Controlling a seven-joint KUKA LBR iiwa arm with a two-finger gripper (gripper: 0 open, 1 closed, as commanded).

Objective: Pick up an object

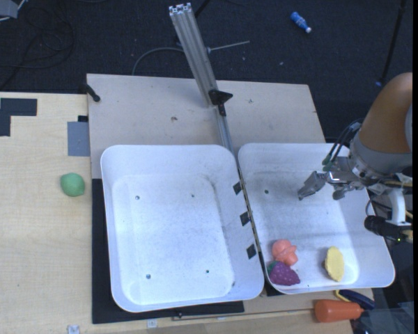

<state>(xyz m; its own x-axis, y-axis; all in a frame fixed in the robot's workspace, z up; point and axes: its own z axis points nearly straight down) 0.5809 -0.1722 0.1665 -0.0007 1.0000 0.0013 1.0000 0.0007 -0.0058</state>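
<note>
Toy fruits lie in the right white bin point(313, 160) near its front edge: a purple grape cluster point(284, 275), an orange-pink lumpy piece point(284, 250), a yellow lemon-like piece point(334, 264). They look light, stiff and slick; the lemon's narrow waist seems easiest. Above them, the hand point(321, 187) hovers open, holding nothing.

Even overhead light, soft shadows, mild glare on white bins point(171, 160); slightly blurred, perhaps low resolution.
</note>
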